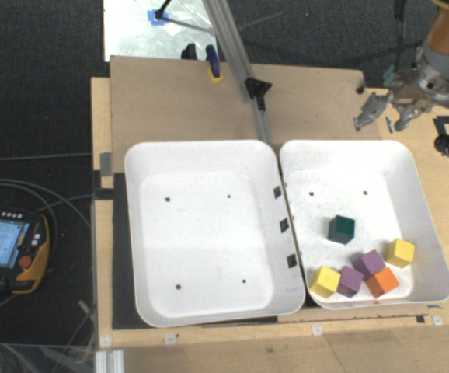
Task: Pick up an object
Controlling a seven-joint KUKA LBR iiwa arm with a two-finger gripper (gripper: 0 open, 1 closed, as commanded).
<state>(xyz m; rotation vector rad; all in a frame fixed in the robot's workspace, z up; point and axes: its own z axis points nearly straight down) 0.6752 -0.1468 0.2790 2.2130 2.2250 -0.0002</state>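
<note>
Several small cubes lie in the right bin (411, 185). A dark green cube (341, 229) sits alone near its middle. Along the near edge cluster a yellow cube (326, 280), two purple cubes (350, 280) (370, 263), an orange cube (382, 282) and another yellow cube (401, 252). My gripper (389, 113) hangs above the far edge of the right bin, at the upper right of the camera view. Its fingers are spread open and hold nothing. It is well away from all the cubes.
The left bin (143, 208) stands beside the right one, joined at a dark-clipped seam. A slanted grey pole (232, 45) crosses the bench behind the bins. A teach pendant (7, 243) lies on the floor at left.
</note>
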